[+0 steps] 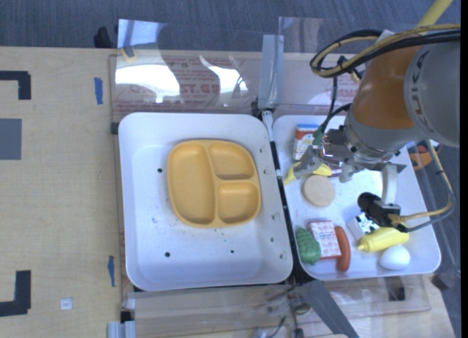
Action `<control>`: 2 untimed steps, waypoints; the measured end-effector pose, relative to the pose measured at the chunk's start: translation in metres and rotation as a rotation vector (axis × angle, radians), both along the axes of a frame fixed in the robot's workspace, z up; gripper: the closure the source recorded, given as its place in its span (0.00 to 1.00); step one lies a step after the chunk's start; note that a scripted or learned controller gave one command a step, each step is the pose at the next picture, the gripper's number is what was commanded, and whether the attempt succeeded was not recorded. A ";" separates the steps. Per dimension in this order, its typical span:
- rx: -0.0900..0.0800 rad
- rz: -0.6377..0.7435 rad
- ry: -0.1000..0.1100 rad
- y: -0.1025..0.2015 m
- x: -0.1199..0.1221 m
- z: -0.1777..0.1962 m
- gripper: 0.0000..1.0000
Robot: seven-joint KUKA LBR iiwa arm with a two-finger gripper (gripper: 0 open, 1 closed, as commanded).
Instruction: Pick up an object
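Observation:
My gripper (327,167) hangs over the back half of the right bin (428,208), open, with nothing between its fingers. A tan round disc (319,191) lies just in front of it. Behind it on the left stands a small red and white carton (303,141), and a yellow piece (292,175) rests by the bin's left wall. A green item (307,246), a red and white packet (322,235), a sausage (343,248), a yellow bottle (382,240) and a white egg (395,257) lie along the near side.
The left bin (139,212) holds a yellow divided plate (213,182). A ridge between the bins (279,197) separates them. Clear plastic panels (190,80) stand behind both bins. The arm's bulk covers the right bin's far right part.

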State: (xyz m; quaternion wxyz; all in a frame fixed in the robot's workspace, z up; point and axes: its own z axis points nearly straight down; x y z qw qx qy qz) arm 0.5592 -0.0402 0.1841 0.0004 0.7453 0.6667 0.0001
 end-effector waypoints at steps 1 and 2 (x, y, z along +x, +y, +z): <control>0.002 0.262 0.006 -0.052 0.002 -0.084 0.00; 0.000 0.236 -0.004 -0.059 0.019 -0.097 0.00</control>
